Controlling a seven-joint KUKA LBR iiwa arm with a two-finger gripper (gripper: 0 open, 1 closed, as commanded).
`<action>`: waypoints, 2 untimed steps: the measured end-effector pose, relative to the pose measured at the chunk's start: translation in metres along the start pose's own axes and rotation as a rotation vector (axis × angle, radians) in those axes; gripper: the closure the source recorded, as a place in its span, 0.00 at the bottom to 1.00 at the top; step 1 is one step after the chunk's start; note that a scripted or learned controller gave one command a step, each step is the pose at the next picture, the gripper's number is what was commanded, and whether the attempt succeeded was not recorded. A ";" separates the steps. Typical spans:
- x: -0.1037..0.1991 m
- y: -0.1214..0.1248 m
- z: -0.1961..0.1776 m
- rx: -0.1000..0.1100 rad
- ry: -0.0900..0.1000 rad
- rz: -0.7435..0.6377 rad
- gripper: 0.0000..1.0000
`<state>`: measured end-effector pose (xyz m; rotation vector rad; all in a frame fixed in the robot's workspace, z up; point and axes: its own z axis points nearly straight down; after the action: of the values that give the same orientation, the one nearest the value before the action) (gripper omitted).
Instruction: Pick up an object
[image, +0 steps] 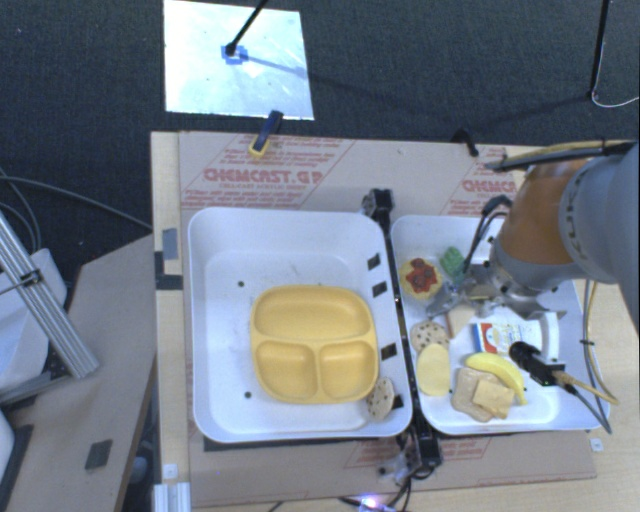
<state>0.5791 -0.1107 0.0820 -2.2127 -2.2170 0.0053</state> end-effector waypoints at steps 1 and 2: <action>-0.007 0.061 -0.004 -0.016 -0.006 -0.003 0.00; 0.022 0.088 -0.016 0.002 -0.013 -0.006 0.00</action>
<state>0.6672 -0.0891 0.0975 -2.2116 -2.2288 0.0215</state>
